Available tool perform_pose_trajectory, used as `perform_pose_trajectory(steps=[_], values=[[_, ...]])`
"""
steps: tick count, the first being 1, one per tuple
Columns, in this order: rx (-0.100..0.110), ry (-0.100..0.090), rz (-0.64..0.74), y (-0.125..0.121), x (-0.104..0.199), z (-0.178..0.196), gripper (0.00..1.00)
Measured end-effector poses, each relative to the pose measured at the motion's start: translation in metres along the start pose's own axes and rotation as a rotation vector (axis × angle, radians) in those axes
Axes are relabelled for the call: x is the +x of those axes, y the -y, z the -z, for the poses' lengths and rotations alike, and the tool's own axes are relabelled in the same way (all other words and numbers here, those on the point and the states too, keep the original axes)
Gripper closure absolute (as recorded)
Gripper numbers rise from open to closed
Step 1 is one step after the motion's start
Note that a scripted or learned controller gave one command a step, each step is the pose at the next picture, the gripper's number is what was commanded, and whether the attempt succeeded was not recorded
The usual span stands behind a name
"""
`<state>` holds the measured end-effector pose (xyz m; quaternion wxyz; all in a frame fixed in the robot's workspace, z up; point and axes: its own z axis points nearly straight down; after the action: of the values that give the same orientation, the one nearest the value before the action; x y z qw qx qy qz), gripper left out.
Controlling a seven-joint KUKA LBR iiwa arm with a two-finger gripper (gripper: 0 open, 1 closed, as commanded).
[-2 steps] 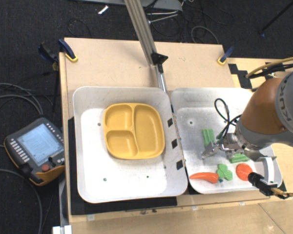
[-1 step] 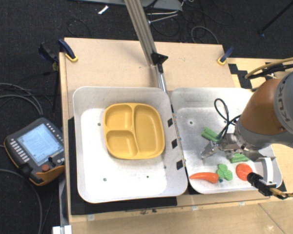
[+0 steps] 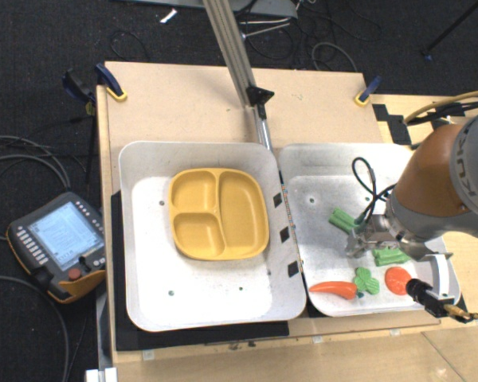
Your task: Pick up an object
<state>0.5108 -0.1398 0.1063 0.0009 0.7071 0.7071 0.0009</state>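
Bench (image 3: pixel 183 102) carries two white bins side by side. Left bin (image 3: pixel 143 293) holds yellow tray (image 3: pixel 219 213), three compartments. Arm (image 3: pixel 442 185) over right bin (image 3: pixel 319 173). Gripper (image 3: pixel 360 243) low among toys: green block (image 3: pixel 342 220) touching it, green piece (image 3: pixel 390 255) just beside. Grip state: cannot tell. Orange carrot (image 3: pixel 334 290), green toy (image 3: pixel 366 281), orange ball (image 3: pixel 397 279) near front wall.
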Motion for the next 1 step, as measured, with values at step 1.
perform_pose_trajectory(steps=[1], values=[[-0.004,0.002,0.002,0.0007,-0.0059,0.0614,1.0]])
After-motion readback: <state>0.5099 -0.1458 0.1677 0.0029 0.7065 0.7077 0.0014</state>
